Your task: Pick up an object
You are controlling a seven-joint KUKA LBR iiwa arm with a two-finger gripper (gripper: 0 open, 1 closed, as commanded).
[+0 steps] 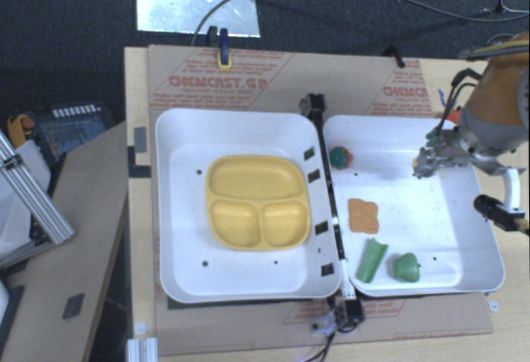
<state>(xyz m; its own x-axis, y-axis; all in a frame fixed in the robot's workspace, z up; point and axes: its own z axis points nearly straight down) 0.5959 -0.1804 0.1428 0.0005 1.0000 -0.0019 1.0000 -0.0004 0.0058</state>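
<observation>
In the right bin (pixel 464 224) lie a small green and orange ball-like toy (pixel 339 157) at the far left corner, a flat orange piece (pixel 363 215) in the middle, a long green piece (pixel 372 259) and a green pepper-like toy (pixel 406 267) near the front. My gripper (pixel 428 161) hangs over the bin's far right part, to the right of the ball-like toy and apart from every object. Nothing shows between its tips.
The left bin (pixel 178 186) holds a yellow divided plate (pixel 255 201). A black divider with clips (pixel 325 195) runs between the bins. The arm's orange band and grey wrist (pixel 497 108) come in from the right. A cable crosses the cardboard behind the bins.
</observation>
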